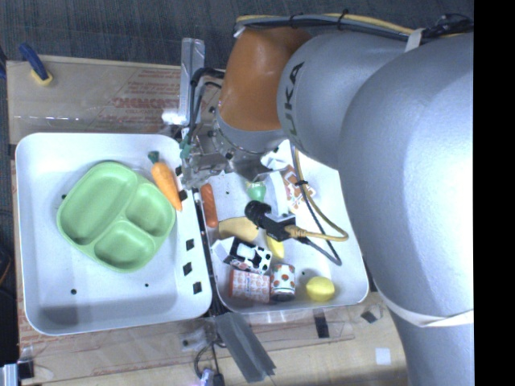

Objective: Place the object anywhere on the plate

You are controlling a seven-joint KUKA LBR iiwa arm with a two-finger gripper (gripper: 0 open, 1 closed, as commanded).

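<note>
We see the end effector (195,166) beside the carrot (166,184) near the green plate (117,214), but cannot tell its state.

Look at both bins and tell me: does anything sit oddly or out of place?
Yes. The toy carrot lies in the left bin beside the green plate, against its rim rather than on it. The other toys are jumbled in the right bin.

A pale green plate (117,219) sits in its white bin (48,296) beside an orange carrot (166,183), with a yellow lemon (320,288) and black-and-white spotted toy cow (252,256) nearby.
</note>
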